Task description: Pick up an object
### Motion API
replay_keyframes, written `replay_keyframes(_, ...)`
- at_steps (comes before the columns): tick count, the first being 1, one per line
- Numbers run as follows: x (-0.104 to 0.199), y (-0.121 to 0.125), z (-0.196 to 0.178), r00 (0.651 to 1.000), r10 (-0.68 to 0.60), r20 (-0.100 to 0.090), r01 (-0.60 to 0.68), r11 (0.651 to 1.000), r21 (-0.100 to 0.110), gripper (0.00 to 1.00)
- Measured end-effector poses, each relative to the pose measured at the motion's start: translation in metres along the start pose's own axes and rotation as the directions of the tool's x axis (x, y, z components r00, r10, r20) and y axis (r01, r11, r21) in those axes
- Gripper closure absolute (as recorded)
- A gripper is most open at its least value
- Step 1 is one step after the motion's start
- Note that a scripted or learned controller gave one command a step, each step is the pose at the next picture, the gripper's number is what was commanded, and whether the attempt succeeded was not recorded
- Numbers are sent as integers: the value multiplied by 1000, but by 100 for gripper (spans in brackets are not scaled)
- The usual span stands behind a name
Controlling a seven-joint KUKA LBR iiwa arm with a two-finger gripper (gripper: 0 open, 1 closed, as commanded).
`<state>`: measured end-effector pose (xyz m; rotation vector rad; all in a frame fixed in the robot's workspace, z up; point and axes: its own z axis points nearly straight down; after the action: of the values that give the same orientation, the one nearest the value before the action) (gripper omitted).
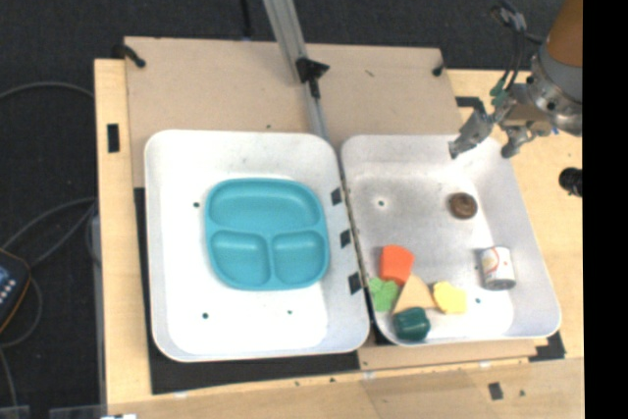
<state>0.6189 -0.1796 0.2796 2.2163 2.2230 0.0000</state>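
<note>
Dark green block (412, 323) at right bin (412, 174) front; can (496, 267) label unreadable

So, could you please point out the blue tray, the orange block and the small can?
Blue tray (263, 207), camera view, top compartment.
Orange block (396, 263), camera view, top face.
Small can (496, 267), camera view, side wall.

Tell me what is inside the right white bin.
Right bin: brown disc, small can, orange block, green piece, tan wedge, yellow piece, dark green piece. Anything beneath them is hidden.
</note>
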Motion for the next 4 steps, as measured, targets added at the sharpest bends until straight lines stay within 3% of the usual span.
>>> replay_keyframes(1,0,0,0,1000,0,1,0,1000,0,0)
replay_keyframes(4,-13,3,180,1000,4,-1,-4,1000,6,0)
